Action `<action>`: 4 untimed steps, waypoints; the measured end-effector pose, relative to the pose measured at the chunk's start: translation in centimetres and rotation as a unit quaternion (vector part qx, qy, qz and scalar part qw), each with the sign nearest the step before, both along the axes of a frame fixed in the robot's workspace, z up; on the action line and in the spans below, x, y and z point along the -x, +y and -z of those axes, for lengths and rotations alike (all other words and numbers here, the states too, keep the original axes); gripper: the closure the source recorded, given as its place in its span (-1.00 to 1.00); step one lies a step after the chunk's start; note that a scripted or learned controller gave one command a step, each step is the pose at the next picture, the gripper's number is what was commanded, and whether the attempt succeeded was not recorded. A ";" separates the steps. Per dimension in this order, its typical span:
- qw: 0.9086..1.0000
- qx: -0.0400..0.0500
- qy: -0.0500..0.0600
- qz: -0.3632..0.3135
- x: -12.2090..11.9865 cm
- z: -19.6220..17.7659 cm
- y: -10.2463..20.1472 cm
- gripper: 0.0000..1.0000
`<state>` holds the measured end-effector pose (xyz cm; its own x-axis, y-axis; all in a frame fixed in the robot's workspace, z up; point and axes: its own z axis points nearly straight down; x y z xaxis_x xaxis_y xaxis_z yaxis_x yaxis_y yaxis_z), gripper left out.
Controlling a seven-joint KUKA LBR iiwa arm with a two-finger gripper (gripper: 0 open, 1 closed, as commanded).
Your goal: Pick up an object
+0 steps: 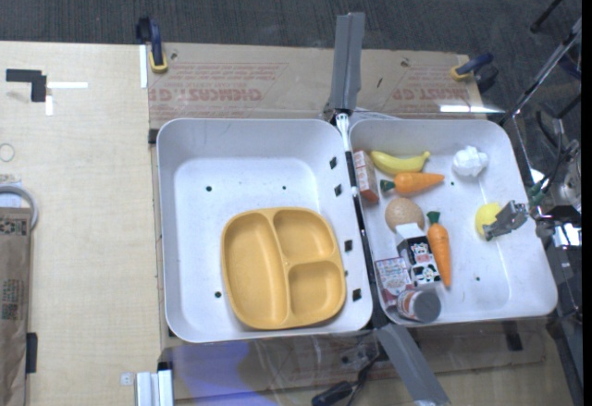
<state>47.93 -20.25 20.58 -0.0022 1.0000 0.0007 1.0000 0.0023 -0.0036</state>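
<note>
The right bin [504, 299] holds several small items: a banana [400, 160], a carrot lying sideways [418, 181], a second carrot [438, 252], a white crumpled lump [470, 161], a beige round piece [403, 212] and a yellow lemon-like ball [484, 221]. My gripper [506, 220] reaches in over the bin's right rim. Its metal tip sits right beside the yellow ball, on the ball's right side. Whether it touches the ball is unclear.
A yellow divided plate [277, 265] lies in the left bin [176, 210]. Near the divider in the right bin sit a small brown bottle [363, 178], a black-and-white carton [419, 261], a red packet [392, 276] and a can [422, 304]. Clamps [470, 68] hold the cardboard behind the bins.
</note>
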 end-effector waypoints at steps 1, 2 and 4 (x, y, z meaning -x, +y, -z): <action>1.000 0.005 -0.015 -0.009 -3.0 9.5 6.0 -1.00; 0.993 0.006 -0.017 -0.117 -4.4 10.0 5.2 -1.00; 0.992 0.001 -0.002 -0.129 -5.4 -1.2 13.4 1.00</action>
